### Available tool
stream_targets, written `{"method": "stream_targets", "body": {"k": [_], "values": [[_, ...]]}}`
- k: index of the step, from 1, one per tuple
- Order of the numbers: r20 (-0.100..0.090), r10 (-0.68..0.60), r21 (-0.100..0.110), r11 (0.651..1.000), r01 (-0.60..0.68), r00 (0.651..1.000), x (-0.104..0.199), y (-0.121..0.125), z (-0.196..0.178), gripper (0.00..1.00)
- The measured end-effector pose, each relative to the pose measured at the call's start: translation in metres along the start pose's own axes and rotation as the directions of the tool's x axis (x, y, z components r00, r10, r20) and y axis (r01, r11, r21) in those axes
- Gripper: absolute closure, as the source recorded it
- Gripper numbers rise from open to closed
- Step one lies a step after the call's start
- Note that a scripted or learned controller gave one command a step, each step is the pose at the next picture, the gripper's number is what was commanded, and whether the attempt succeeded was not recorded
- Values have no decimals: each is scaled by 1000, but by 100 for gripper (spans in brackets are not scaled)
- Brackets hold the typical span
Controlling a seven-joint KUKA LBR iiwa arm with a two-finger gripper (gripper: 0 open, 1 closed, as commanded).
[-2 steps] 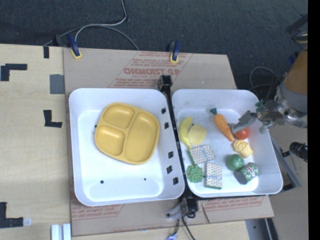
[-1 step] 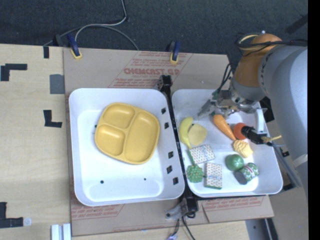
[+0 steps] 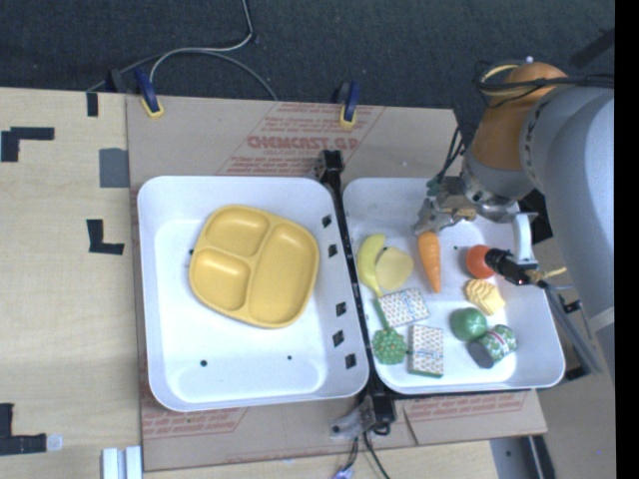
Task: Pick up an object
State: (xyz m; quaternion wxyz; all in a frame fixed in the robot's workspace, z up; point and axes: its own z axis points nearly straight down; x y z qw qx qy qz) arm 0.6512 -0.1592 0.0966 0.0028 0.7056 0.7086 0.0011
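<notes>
two shallow white bins sit side by side on the desk (image 3: 60,267), and the split between them looks deliberate: the left bin (image 3: 165,297) carries a single yellow divided plate (image 3: 254,264), while the right bin (image 3: 544,352) is crowded with small toy foods, so the pick has to come from the right.

the arm (image 3: 519,133) reaches in from the right, with the end effector (image 3: 435,220) low over the far part of the right bin, just above the top end of the orange carrot (image 3: 429,259). whether it is released or clenched i cannot tell; the wrist hides that part, and nothing is seen clamped in it.

the carrot lies lengthwise on the bin floor, tip pointing toward the near edge, with bare white floor on either side of it. that makes it the likeliest target, since its neighbours are packed tighter: a yellow banana piece (image 3: 371,257) touches a pale yellow round piece (image 3: 395,266), two patterned packets (image 3: 403,306) and (image 3: 427,350) lie near a green broccoli (image 3: 388,345), and a red tomato (image 3: 480,261), a yellow ridged piece (image 3: 485,295) and a green round piece (image 3: 467,323) cluster at the right side.

by my judgement the pick is not yet made.
</notes>
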Motion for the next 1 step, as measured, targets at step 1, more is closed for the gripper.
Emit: {"method": "stream_targets", "body": {"k": [1], "values": [[-4,0,4,1000,0,1000,86,-41,-89,100]]}}
